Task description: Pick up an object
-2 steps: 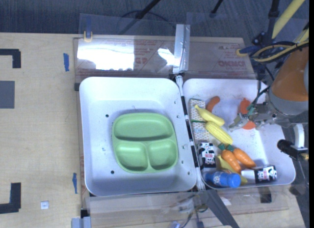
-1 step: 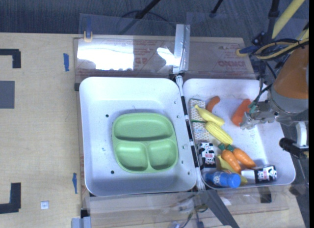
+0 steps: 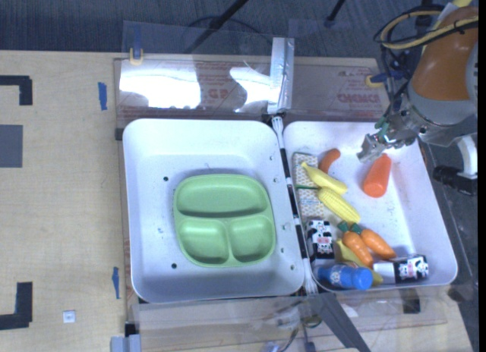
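While the arm hangs over the 2 o'clock corner of the right bin, the step in hand reads as the approach to a grasp, nothing lifted yet. Left bin carries 1 green divided tray, well apart from the work. Right bin holds the clutter: yellow corn cobs at its 9 o'clock side, small carrots toward 6 o'clock, a blue-capped item and a black-and-white carton along the 6 o'clock wall. Nearest target is the orange carrot-like piece, lying alone on bare floor just below the gripper, at its 6 o'clock. Cannot tell how the claw stands, spread or closed; too small and blurred, and nothing visibly between it. Judgement: this piece suits best, being clear of neighbours. Do it well by centring over its thick middle, straddling the short axis, descending straight. Risk: the tapered body may squirt out or roll toward the 3 o'clock wall.
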`<state>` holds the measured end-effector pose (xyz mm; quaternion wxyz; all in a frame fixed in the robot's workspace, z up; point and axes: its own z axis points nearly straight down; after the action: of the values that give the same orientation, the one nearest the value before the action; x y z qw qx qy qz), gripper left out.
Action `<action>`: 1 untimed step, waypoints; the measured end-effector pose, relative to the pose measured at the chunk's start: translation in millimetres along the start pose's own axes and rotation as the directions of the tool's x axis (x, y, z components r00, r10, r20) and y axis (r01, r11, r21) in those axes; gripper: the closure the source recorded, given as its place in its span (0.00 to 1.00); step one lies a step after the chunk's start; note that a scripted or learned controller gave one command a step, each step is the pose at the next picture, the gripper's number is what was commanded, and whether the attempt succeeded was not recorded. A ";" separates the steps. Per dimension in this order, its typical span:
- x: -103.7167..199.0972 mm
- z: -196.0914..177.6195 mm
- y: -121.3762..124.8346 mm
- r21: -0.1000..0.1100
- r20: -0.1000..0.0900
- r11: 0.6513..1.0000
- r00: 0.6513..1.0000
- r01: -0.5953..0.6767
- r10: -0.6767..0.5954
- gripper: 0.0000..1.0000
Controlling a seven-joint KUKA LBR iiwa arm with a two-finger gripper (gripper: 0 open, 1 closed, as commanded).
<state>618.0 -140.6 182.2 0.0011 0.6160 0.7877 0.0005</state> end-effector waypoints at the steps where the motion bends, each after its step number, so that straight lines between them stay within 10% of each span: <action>1: 26.1 23.2 4.3 0.001 -0.002 0.982 0.982 0.187 -0.187 1.00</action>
<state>616.0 -114.2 158.9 -0.0001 0.5394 0.8421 0.0002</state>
